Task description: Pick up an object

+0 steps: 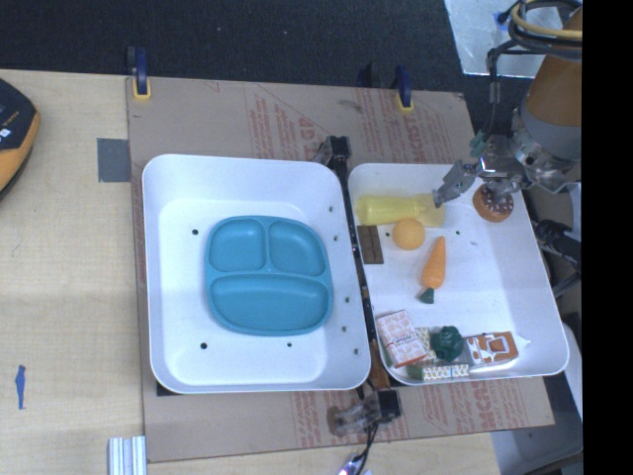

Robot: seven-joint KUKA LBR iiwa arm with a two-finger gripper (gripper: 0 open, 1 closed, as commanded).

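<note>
Two white bins flank the reach stage: the gripper (457, 182), fingers apart and empty, hovers over the right bin's (514, 295) far end beside a yellow block (391, 210); descent comes next.

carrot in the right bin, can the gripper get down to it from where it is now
Probably yes. The carrot lies apart from the orange ball with bare bin floor around it, and the gripper hangs just beyond it, nothing between.

Two white bins (247, 181). One blue divided plate (269, 273). One yellow block (388, 209), one orange ball (408, 233), one carrot (434, 263), one brown doughnut (493, 205), two small printed cartons (401, 337), one dark green item (446, 342).
</note>
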